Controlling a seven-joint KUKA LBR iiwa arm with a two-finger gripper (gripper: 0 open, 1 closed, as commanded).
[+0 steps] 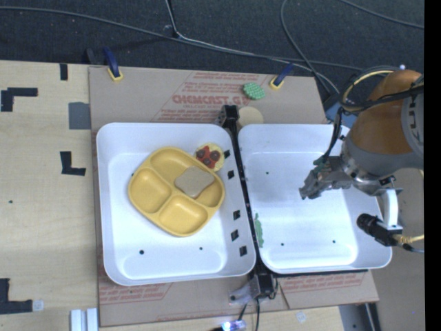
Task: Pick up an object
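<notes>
A yellow divided plate lies in the left bin, with a tan square slab resting on its middle. A small yellow piece with dark red berries sits at the plate's upper right corner. A thin green item lies along the left wall of the right bin. My gripper hangs over the right bin's right half, pointing left, well away from the plate. Nothing shows between its fingers.
A green round scrap lies on the cardboard behind the bins. Black clips hold the divider between the bins. Cables run over the dark surface at the back. The orange arm band stands above the right bin's right edge.
</notes>
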